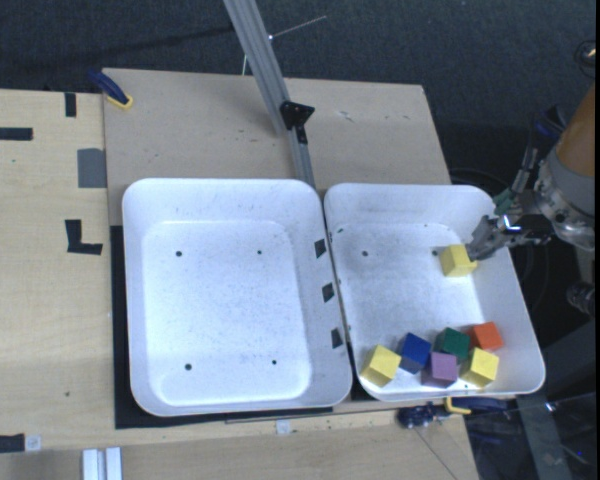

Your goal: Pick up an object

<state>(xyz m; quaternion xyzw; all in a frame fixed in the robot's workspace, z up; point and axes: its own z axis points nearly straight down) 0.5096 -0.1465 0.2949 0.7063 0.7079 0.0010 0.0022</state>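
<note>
From the overhead camera, I've got the arm coming in from the right with the gripper (487,238) sitting over the right edge of the right bin (400,208). Right at its tip is a yellow cube (457,260), on its own in the upper right part of that bin, well apart from the rest. The fingers look like they're touching or just beside the cube's upper right corner, but honestly I can't tell if they're spread, closed, or actually around it. It's too small and dark at that spot, so I won't claim a grip.

The rest of the blocks are bunched along the bottom edge of the same bin: another yellow block (382,365), a blue one (414,351), a green one (452,344), a purple one (443,367), an orange one (487,336) and one more yellow piece (482,367), all touching or nearly so. The left bin (220,198) has no blocks in it that I can see.

My read: I'm at the grasp step on that lone yellow cube, approach basically done. The next move needs the fingers squarely on two opposite faces, not clipping a corner, then a clean straight lift. The bin wall is close on the right, so there's not much room to shuffle sideways if the cube skates away.
</note>
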